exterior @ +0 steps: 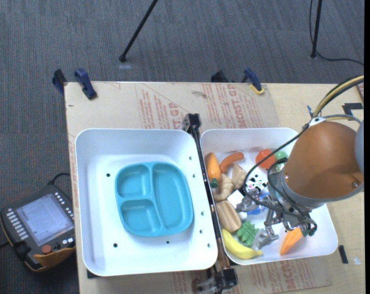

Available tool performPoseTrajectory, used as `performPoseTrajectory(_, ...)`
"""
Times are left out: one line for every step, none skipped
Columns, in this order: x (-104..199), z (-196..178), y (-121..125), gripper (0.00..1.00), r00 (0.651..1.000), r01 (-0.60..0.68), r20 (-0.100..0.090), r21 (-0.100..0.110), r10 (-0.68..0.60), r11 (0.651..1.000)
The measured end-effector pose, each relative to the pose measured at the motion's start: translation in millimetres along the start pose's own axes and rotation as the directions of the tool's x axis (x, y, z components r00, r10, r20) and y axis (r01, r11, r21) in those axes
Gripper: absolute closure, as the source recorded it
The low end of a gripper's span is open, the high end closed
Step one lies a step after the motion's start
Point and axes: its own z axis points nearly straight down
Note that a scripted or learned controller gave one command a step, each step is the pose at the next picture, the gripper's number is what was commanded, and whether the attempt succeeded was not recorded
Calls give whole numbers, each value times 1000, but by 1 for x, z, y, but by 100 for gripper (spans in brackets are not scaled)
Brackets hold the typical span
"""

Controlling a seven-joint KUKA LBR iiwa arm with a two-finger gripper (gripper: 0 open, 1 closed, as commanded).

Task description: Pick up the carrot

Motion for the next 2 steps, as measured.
performPoseTrajectory(-85,-45,16,0,1000,-5,2,0,5,1000)
performPoseTrajectory(-9,22,-12,0,996,-86,-5,0,86,996)
